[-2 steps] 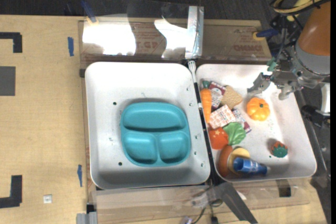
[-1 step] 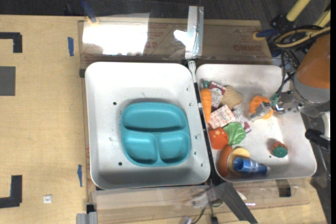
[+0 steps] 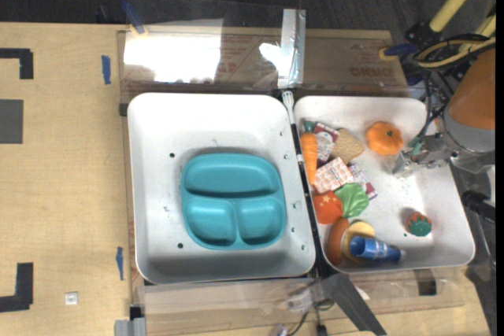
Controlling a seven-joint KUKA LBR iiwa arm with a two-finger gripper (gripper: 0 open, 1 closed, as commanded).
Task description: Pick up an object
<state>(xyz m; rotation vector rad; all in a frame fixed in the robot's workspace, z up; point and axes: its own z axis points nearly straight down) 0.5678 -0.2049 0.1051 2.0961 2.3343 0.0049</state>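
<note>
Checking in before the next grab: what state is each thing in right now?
Gripper: low in the right bin, beside the orange fruit, holding nothing I can see.
Orange fruit: on the bin floor, loose.
Blue bottle: lying on its side.
Carrot: lying along the left wall.
Teal tray: right way up in the left bin.
</note>
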